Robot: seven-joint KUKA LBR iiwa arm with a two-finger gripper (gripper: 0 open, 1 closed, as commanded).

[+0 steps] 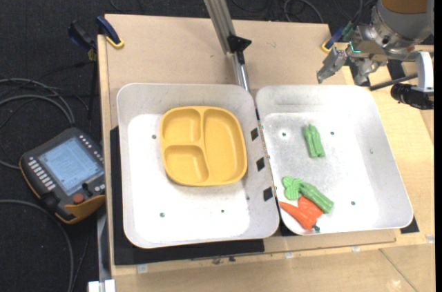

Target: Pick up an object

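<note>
Gripper (343, 67) hangs above the right bin's (387, 166) far rim, fingers spread and bare, likely poised to descend; pod (313, 141), carrot (302, 213) lie below-left, well apart.

A yellow tray (204, 146) lay in the left bin (138, 215). The end effector (347, 65) hung open above the right bin's (373, 146) far edge, holding nothing.

Tray (204, 146) in left bin (138, 215), toys (307, 201) right
</note>
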